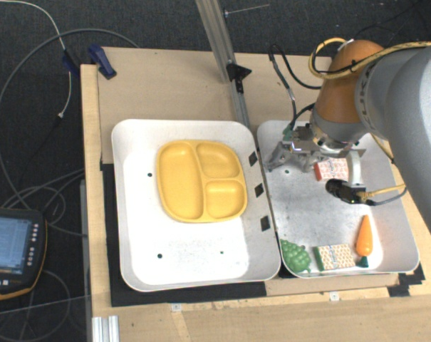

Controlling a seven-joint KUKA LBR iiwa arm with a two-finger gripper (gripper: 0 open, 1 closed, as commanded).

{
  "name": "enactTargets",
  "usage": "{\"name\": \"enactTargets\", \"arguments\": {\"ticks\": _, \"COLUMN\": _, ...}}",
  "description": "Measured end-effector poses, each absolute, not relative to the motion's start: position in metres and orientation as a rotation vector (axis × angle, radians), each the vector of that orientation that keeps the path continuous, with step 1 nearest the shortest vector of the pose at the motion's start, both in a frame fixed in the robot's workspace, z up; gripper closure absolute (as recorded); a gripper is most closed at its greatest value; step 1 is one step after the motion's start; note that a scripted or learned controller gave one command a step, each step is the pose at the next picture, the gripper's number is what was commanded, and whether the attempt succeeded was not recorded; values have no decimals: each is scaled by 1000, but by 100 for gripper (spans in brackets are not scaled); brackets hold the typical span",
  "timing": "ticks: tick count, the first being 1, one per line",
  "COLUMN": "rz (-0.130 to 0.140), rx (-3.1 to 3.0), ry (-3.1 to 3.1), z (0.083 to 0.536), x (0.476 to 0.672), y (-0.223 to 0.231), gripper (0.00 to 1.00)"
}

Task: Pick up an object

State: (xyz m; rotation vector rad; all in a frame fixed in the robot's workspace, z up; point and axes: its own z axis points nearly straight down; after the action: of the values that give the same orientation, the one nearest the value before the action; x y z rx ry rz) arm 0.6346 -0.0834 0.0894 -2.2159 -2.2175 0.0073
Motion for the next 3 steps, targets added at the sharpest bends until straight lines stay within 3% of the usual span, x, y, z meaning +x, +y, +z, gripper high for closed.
{"name": "enactTargets", "arguments": {"ticks": 1, "rz": -2, "rx": -2219, "ry": -2222, "z": 104, "x": 637, "y": -83, "gripper": 100}}
{"name": "enactTargets", "arguments": {"ticks": 3, "rz": -7, "rx": -2225, "ry": -2227, "z": 215, "x": 642, "y": -84, "gripper": 100}}
